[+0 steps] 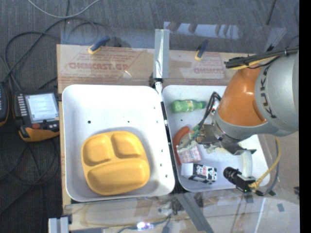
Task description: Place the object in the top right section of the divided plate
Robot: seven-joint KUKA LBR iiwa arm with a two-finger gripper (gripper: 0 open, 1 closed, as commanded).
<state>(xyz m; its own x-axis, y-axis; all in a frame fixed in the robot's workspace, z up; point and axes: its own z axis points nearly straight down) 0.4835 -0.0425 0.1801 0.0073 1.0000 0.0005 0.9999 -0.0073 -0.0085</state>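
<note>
From the overhead camera, you see two white bins side by side on the bench. The left bin (77, 101) holds the yellow divided plate (115, 161), which sits toward the near edge with all three sections bare, the top right section (127, 143) included. In the right bin (194, 92) lie a green bottle (187, 106) near the far wall, a red object (181, 134) along the left wall, a pink-and-white packet (188, 154) just below it, and a black-and-white item (203, 172) near the front. The grey arm with its orange band (240, 101) hangs over this bin, its gripper (201, 137) low beside the red object and the packet. You cannot tell whether it grips anything.
</note>
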